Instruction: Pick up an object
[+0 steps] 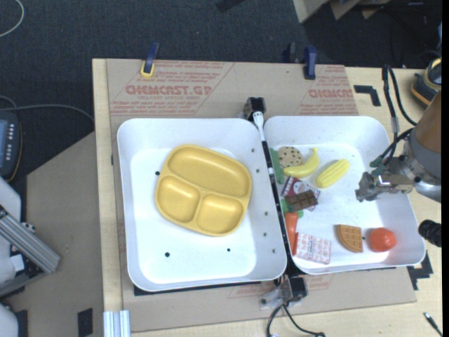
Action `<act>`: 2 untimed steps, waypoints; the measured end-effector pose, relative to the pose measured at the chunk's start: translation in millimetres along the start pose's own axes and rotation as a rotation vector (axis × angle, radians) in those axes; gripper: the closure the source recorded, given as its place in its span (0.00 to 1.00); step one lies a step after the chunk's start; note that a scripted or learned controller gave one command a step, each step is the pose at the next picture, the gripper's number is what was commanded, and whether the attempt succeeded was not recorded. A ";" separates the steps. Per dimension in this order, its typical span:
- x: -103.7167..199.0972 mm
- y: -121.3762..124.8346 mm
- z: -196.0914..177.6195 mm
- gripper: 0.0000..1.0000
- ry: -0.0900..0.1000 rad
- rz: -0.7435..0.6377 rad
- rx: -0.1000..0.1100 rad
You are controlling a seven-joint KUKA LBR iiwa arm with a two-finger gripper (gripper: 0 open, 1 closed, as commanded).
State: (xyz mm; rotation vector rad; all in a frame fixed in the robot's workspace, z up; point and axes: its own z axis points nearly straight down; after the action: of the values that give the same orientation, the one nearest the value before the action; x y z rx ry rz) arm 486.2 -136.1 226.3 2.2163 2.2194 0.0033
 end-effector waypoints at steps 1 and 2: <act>48.6 9.9 9.9 1.00 0.005 -0.004 0.007; 72.7 25.3 5.7 1.00 0.002 -0.003 0.002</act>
State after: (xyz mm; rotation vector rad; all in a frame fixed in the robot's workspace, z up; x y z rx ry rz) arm 511.4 -63.3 220.6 2.2152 2.2244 0.0032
